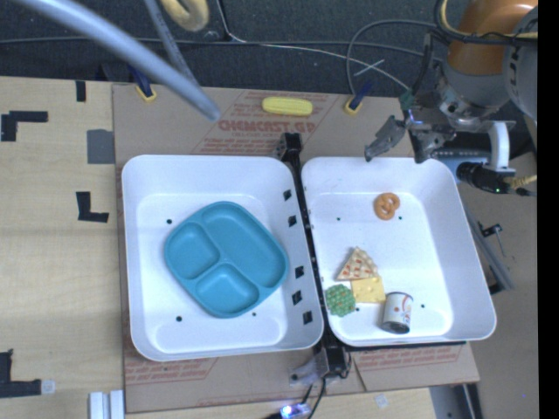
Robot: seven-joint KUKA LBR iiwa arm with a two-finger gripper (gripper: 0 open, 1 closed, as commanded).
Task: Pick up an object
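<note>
**Claw spread above the right bin's far edge**

Spread wide, my two-finger claw (pixel 400 146) hangs over the far rim of the right shallow white bin (pixel 472 260), its dark fingers splayed apart with nothing between them. My grey arm with its orange band (pixel 489 16) comes in from the upper right.

Inside that bin, the small orange pretzel-shaped piece (pixel 387 205) lies nearest my claw, apart from it and toward the bin's far half. Closer to the front sit a tan triangular cracker-like wedge (pixel 356 264), touching a yellow square block (pixel 369 290) just below it. A green round textured piece (pixel 340 299) rests beside the block on its left, and a small white cylinder with a red mark (pixel 396 312) lies tipped to its right.

The left shallow white bin (pixel 140 234) holds a blue plastic tray with three compartments (pixel 225 258). Beyond both bins, a yellow oblong object (pixel 287 106) lies on the brown cardboard sheet (pixel 244 125).
</note>
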